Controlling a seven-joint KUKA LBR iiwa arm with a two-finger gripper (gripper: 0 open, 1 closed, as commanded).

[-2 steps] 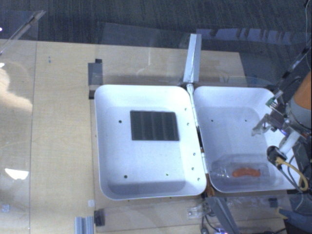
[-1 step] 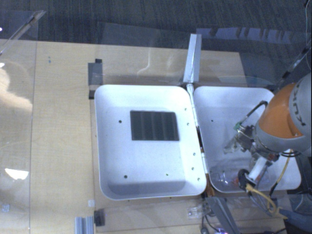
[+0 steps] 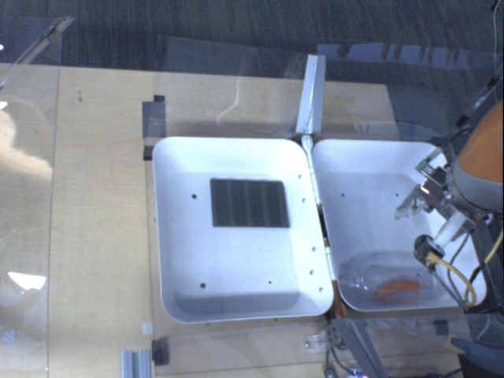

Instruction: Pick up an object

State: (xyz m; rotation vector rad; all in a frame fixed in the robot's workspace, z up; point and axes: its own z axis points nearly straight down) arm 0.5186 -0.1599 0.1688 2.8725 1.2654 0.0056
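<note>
1. Nearest the camera, a clear plastic object with an orange part [image 3: 396, 287] is seen lying flat against the near wall of the right bin [image 3: 354, 179].
2. Just beyond it, the gripper [image 3: 417, 199] is spotted over the right side of the same bin, carried in by the arm [image 3: 480, 160] from the right.
3. The clear object is placed nearer the camera than the claw and a little to its left, apart from it; no contact is seen.
4. Whether the claw is open or closed cannot be told from here, and nothing is seen held in it.
5. Across in the left bin [image 3: 169, 235], a dark ridged rectangle [image 3: 249, 203] is noted lying flat at its middle.
6. Farthest back, a grey metal bar [image 3: 311, 93] is seen on the wooden bench [image 3: 94, 211], running away from the gap between the bins.
</note>
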